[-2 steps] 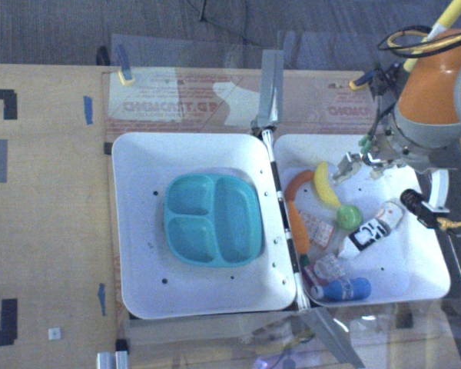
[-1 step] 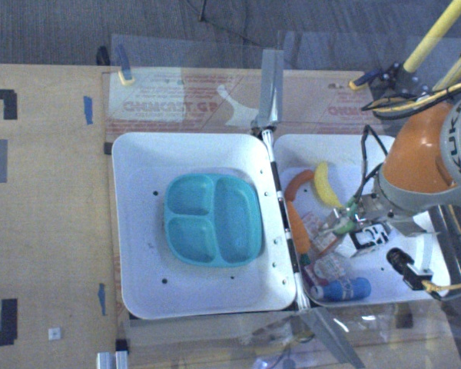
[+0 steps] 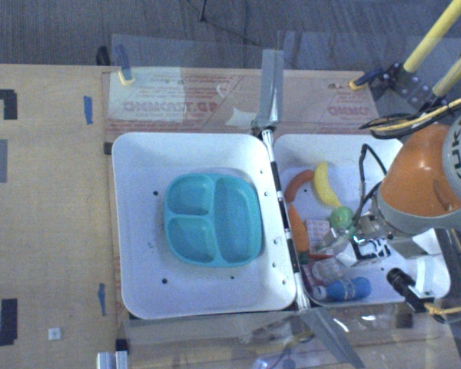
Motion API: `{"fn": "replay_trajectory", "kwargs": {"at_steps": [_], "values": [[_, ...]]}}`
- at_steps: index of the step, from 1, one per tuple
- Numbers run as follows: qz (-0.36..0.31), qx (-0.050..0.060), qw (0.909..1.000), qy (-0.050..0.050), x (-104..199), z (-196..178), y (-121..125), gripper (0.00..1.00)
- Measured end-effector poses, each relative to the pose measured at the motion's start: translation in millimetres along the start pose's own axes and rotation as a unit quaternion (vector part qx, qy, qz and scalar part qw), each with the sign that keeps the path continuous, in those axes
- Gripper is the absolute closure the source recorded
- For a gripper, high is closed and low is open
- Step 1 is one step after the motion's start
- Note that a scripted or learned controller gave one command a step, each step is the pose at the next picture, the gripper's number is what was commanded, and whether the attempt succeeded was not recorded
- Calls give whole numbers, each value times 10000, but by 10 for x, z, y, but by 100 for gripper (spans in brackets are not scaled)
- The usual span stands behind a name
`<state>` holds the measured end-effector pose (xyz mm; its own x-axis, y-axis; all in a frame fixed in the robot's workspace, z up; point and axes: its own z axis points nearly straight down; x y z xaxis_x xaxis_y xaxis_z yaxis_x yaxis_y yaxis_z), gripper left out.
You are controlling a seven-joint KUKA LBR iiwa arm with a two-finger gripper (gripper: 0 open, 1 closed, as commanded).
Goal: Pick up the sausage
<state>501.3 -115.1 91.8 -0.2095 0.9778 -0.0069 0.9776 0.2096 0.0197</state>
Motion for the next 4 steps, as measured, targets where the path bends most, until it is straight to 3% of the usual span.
{"fn": "replay_trajectory", "kwargs": {"at_steps": [1, 2, 3, 4], "values": [[-95, 0, 10000, 11, -48, 0, -166, 0], [-1340, 74, 9909, 37, -302, -295, 153, 0], [-1625, -1, 9867, 2, -121, 1, -182, 0], [-1386, 28, 9903, -3, -97, 12, 352, 0]]}}
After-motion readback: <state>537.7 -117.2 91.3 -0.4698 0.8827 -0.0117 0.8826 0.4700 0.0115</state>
